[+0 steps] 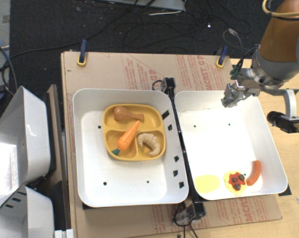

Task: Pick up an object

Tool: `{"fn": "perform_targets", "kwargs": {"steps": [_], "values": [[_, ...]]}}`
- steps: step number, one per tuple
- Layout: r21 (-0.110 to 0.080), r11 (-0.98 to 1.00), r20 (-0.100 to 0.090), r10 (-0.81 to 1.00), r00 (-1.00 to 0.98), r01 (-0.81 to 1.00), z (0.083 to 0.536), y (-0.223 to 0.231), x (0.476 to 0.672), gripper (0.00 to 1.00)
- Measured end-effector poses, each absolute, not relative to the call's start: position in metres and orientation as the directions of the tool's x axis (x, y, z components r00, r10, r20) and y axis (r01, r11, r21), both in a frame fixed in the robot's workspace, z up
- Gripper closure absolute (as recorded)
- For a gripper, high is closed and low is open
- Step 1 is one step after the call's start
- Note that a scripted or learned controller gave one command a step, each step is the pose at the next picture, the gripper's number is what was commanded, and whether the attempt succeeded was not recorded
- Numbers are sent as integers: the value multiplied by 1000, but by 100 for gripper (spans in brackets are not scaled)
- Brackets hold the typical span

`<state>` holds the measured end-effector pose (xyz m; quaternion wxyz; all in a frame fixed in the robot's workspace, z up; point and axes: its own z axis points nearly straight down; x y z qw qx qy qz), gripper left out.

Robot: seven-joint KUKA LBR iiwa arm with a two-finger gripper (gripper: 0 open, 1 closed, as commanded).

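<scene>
**Gripper hanging over the right bin's far edge, objects lying untouched**

The arm (283, 33) is reaching in from the right, and its gripper (230, 99) is hovering over the right bin (214, 108) at about 12 o'clock of that bin, near its far rim. Nothing is showing between its tips; whether they are spread or closed cannot be told from this angle.

The loose objects are sitting well apart from the gripper, along the right bin's near rim. A sausage (254, 173) is lying tilted at about 4 o'clock of the bin. Just beside it, on its 9 o'clock side, a small red and yellow piece (235, 180) is resting, and a flat yellow disc (207, 183) is lying farther along at about 6 o'clock.

In the left bin (90, 172) a yellow tray (110, 114) is sitting near the centre. A drumstick (128, 114) is lying in its far compartment, a carrot (128, 137) is slanting across the divider into the near-left compartment, and a shrimp (149, 143) is curling in the near-right one.
</scene>
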<state>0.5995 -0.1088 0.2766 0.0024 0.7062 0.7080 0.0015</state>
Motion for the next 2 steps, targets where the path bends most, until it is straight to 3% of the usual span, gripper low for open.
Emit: {"fn": "perform_targets", "kwargs": {"steps": [2], "values": [[1,8,1,1000,-8,1000,264,-7,618,100]]}}
